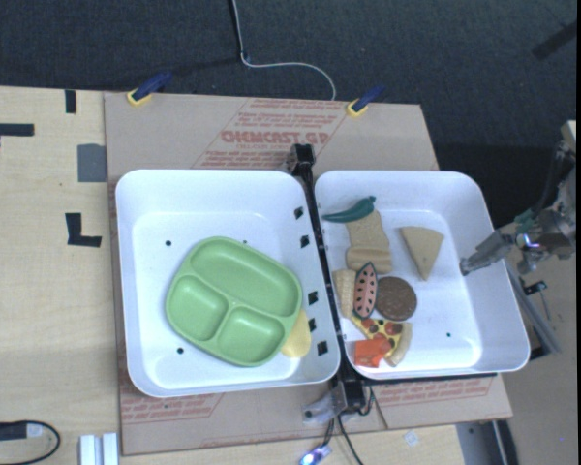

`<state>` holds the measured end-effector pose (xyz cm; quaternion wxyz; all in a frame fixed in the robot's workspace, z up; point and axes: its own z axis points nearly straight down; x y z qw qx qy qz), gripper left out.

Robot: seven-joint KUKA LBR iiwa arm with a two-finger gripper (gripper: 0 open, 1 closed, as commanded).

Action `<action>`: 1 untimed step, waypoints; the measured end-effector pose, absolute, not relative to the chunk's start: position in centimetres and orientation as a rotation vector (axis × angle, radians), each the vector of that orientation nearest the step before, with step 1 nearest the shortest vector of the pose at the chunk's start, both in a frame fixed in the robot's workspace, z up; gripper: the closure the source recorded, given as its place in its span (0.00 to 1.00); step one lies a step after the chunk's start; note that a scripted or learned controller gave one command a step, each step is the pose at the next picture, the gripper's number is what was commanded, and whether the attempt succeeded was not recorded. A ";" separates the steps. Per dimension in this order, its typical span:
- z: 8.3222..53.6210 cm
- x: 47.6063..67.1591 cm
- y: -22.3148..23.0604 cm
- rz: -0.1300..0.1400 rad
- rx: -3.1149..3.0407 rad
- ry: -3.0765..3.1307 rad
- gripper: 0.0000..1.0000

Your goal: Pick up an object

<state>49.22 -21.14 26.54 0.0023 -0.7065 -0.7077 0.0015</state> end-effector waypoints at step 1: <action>7.7 48.2 -20.4 0.006 -2.219 -2.217 0.00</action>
